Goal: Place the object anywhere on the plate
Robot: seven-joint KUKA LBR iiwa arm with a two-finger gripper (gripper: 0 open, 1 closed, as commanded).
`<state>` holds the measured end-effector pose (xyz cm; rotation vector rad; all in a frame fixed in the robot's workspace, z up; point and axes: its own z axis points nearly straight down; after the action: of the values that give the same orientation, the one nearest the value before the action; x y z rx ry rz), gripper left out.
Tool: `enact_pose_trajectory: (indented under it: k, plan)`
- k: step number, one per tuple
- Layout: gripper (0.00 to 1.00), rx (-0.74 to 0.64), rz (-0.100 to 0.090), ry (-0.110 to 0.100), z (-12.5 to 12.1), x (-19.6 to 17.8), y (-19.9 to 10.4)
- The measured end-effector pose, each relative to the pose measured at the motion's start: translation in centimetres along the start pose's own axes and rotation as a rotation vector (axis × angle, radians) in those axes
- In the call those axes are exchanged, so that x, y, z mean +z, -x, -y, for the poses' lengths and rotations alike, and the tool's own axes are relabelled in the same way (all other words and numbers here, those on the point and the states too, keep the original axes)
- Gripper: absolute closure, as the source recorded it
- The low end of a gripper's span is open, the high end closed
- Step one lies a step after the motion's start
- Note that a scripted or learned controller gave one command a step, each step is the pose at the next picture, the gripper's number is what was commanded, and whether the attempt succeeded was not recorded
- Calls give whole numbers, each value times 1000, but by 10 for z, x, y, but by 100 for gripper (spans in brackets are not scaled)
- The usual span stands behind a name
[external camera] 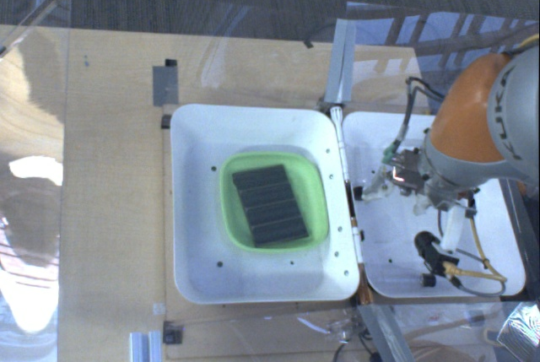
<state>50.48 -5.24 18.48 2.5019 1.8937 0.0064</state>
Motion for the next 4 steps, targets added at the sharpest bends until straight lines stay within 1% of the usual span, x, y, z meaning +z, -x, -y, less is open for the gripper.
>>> enact_pose_trajectory:
  k: [1, 2, 3, 4]
  plan:
    - [0, -74, 0, 2, -11, -60, 77]
    - [0, -353, 3, 3, -24, -77, 144]
    - [0, -263, 3, 6, -27, -156, 152]
    - [0, -369, 4, 8, -27, -234, 150]
